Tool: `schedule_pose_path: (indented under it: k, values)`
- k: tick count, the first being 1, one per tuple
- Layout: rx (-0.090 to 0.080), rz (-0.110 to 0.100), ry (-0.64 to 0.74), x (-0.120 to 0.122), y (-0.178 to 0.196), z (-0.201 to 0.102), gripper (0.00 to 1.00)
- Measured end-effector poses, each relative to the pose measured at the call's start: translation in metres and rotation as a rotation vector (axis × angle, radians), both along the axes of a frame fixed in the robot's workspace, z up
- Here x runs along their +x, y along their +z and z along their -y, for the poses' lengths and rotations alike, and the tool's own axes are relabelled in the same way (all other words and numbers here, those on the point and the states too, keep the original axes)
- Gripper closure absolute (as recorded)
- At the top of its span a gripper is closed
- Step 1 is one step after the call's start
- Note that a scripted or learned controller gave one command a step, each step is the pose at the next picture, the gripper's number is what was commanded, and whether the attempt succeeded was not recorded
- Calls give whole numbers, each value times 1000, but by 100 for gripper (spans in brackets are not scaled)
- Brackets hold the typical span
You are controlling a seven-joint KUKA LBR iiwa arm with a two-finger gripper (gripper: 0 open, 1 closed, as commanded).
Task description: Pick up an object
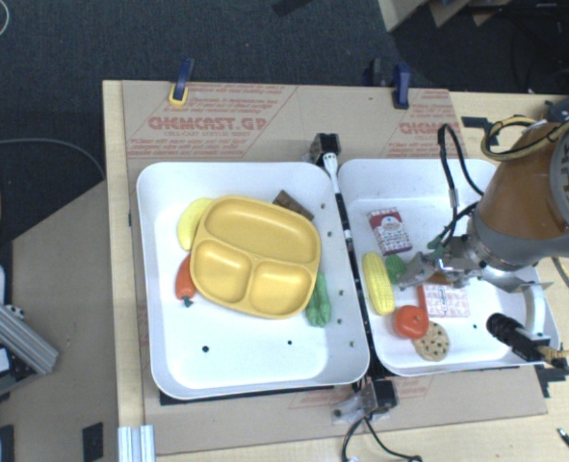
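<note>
Camera view, right bin [428, 173]: lower tool [436, 269], finger state impossible to tell, squarely onto tomato [410, 322] at six o'clock, clear of corn [377, 283].

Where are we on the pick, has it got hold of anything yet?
Done: the arm has reached into the right bin. In hand: the gripper is low among the corn, tomato and red-and-white packet. No object visibly held. Left: grasp and lift.
</note>
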State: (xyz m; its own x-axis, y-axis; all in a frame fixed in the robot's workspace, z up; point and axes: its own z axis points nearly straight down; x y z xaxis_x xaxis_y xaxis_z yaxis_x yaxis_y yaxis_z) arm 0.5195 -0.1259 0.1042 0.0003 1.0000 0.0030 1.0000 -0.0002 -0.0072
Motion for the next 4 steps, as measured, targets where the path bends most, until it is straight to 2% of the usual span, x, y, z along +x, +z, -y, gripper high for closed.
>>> schedule_pose_path:
  k: [1, 2, 4]
  values:
    - [-8, 18, 0, 3, -16, 2, 0]
    - [-5, 10, -1, 1, -9, 0, 100]
    - [-5, 13, 1, -13, 105, 6, 100]
